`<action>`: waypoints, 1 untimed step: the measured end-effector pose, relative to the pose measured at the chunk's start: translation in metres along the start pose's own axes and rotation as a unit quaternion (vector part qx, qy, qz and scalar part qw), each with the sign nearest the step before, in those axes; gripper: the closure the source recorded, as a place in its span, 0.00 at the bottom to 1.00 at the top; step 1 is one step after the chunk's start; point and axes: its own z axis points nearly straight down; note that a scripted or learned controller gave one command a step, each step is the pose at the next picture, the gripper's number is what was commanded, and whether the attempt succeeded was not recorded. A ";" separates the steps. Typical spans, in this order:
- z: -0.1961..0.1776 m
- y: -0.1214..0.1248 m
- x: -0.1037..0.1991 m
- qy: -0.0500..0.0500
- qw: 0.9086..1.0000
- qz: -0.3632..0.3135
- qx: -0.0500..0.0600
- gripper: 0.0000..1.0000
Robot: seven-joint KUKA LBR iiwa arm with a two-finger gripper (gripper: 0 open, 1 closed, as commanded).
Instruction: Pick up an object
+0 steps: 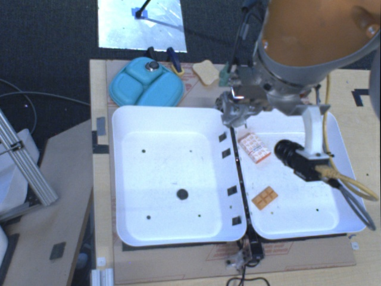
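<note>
The right bin (333, 219) holds a small red-and-white box (253, 147) near its upper left and a flat tan waffle-like square (265, 198) lower down. The arm's grey wrist with its orange band comes in from the upper right. My gripper (235, 113) hangs over the rim between the two bins, just above and left of the red-and-white box. A small dark disc (182, 193) lies in the left bin (137, 159).
Behind the bins sit a blue divided lid (146, 84), a tan sponge-like piece (206, 71) and a shiny metal sheet (141, 15). A black cylindrical unit (297, 158) with yellow cable overhangs the right bin. Metal framing (24, 159) stands at left.
</note>
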 end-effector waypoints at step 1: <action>0.122 -0.009 -0.065 -0.004 1.000 0.022 0.014 1.00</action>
